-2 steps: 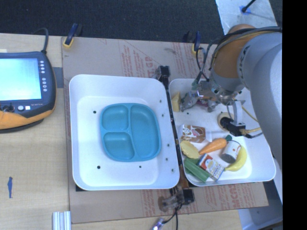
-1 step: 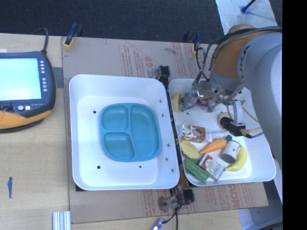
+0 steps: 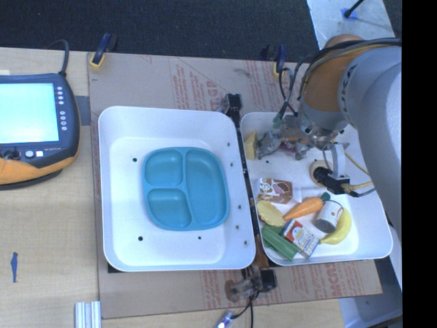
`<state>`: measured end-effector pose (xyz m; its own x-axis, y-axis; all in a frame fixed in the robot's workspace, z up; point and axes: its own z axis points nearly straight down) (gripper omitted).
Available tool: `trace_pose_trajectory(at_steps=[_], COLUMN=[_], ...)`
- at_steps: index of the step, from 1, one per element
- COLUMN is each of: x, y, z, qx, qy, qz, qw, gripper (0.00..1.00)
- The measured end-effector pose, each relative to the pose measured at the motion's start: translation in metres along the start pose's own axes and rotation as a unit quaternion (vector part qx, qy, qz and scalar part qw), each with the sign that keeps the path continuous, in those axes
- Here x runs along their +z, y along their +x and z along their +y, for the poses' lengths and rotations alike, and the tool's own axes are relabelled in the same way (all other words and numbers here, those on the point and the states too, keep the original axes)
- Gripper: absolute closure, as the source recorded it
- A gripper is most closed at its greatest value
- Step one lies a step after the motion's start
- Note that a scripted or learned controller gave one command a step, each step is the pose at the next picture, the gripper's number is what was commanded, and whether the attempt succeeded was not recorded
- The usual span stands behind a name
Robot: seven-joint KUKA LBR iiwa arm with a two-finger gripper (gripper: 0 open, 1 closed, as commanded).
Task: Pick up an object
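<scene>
The right bin [image 3: 369, 246] holds several toy foods: a carrot [image 3: 303, 208], a banana [image 3: 339, 228], a green piece [image 3: 277, 240], a yellow potato-like piece [image 3: 270, 213], a brown and white packet [image 3: 274, 189], a red and white carton [image 3: 303, 238], a small can [image 3: 328, 214] and a yellow piece [image 3: 250, 145] at the far left wall. My gripper [image 3: 281, 144] hangs low over the far end of this bin, close to the yellow piece and above the packet. The wrist hides much of that corner.
The left bin [image 3: 116, 183] holds a blue divided plate [image 3: 186, 187]. A teach pendant with a lit screen [image 3: 34, 125] lies at the left of the bench. Clamps stand at the cardboard's far edge [image 3: 101, 50]. The arm's large grey body [image 3: 375, 101] covers the right side.
</scene>
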<state>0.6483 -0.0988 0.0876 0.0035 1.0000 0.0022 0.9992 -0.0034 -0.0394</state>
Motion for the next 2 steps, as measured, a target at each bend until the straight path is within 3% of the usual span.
trace_pose_trajectory(at_steps=[2], x=[-0.0002], y=[0.001], z=[0.0001], qx=[0.0], qy=[0.0], qz=[0.0], qw=[1.0], gripper=[0.0])
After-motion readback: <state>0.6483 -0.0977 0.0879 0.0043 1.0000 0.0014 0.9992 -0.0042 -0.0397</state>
